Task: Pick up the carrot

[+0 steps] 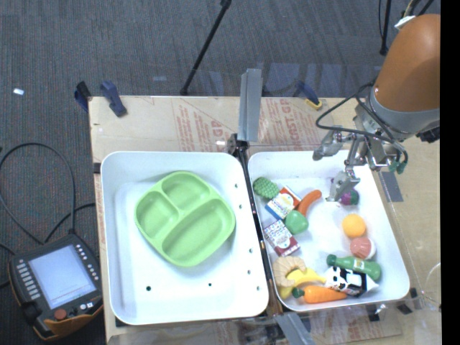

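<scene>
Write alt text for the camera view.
The gripper hangs over the right bin of toy food, close to a purple item. A carrot lies at that bin's near edge. The left bin holds a green divided plate.

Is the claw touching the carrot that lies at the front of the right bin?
Apart. The camera view shows the claw near the bin's far side, over a purple item, while the carrot lies at the near edge, several toys between.

Robot lab, test bench.
Grey carpet; plywood bench [180, 124] clamped at the edges, two white bins [115, 192], teach pendant [56, 282] on floor with cable, tripod leg [208, 38] behind, toy food as test objects.
</scene>
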Controlling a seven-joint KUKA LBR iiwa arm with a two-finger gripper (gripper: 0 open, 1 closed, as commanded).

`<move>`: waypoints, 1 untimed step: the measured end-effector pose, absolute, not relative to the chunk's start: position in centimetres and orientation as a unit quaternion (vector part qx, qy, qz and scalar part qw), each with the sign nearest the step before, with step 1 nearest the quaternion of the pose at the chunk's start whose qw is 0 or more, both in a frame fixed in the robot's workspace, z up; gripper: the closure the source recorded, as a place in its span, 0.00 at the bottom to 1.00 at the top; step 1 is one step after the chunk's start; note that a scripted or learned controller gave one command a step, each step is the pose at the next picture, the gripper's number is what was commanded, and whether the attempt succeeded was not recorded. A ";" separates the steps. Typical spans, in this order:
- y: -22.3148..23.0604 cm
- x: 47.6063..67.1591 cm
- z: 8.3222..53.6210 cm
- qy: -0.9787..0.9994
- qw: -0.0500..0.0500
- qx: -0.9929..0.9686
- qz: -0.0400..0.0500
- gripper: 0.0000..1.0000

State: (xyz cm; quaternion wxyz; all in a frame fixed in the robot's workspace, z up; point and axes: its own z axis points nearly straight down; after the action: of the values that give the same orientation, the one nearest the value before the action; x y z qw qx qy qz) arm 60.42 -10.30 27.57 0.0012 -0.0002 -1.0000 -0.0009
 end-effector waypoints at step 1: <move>-15.4 54.9 21.4 -0.997 0.002 -0.077 -0.001 0.00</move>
State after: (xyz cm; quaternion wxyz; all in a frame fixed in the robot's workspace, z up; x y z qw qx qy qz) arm 54.86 -15.44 21.39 0.0021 -0.0768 -0.9970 -0.0009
